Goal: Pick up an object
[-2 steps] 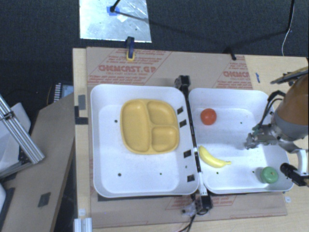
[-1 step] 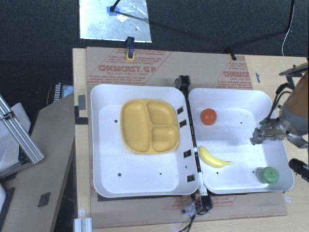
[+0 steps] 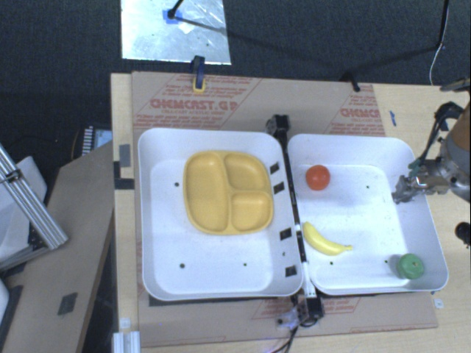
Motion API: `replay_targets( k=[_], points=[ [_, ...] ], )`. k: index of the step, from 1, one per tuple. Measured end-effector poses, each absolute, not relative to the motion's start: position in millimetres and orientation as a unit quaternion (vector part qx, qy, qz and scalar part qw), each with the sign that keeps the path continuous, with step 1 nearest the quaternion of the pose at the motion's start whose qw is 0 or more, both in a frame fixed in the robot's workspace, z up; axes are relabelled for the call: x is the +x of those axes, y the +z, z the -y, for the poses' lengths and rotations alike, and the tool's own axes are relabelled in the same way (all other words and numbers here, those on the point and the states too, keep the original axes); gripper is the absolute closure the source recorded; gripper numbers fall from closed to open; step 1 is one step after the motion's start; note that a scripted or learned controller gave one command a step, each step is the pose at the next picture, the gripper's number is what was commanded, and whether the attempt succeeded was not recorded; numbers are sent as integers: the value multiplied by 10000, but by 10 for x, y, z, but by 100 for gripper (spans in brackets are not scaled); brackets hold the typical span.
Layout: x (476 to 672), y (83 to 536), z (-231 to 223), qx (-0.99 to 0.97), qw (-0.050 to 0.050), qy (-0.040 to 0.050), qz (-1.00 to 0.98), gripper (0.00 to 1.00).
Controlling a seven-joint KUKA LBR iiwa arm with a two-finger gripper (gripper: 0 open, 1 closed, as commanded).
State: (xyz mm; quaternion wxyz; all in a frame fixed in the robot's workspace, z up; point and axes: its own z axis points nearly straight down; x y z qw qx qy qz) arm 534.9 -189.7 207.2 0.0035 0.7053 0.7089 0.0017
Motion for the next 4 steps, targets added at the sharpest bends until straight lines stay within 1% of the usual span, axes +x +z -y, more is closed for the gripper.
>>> replay_targets(
  k=[1, 2, 3, 4],
  points=[
    [5438, 2658, 1965, 7052, 42, 18, -7090, 100],
    [5721, 2582, 1502, 7037, 16, 15, -7105, 100],
    [5859, 2441, 941, 7033, 1, 12, -7109, 100],
    [5951, 2339, 435, 7036, -3, 10, -7106, 100]
  ],
)
